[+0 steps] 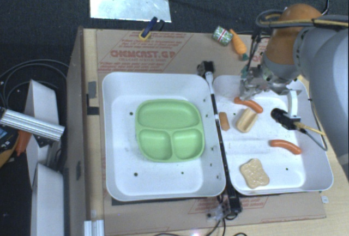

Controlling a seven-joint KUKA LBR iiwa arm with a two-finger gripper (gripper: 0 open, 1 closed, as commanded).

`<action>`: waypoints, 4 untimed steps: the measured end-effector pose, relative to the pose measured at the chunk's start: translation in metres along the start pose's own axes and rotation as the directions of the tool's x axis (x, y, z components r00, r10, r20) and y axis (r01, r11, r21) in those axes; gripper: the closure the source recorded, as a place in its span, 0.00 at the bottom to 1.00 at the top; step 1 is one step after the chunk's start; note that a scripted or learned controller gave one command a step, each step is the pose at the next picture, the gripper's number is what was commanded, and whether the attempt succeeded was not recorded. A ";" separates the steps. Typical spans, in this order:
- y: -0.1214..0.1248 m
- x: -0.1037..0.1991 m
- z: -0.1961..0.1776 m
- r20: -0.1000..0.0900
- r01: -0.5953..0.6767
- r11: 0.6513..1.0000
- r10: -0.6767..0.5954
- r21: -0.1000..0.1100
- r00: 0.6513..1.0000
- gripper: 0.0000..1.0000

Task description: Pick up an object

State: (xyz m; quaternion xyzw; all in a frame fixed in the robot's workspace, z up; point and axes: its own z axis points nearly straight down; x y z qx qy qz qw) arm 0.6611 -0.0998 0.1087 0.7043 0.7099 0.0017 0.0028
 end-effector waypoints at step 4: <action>0.003 0.004 0.024 -0.002 -0.003 1.000 0.003 0.003 1.000 0.00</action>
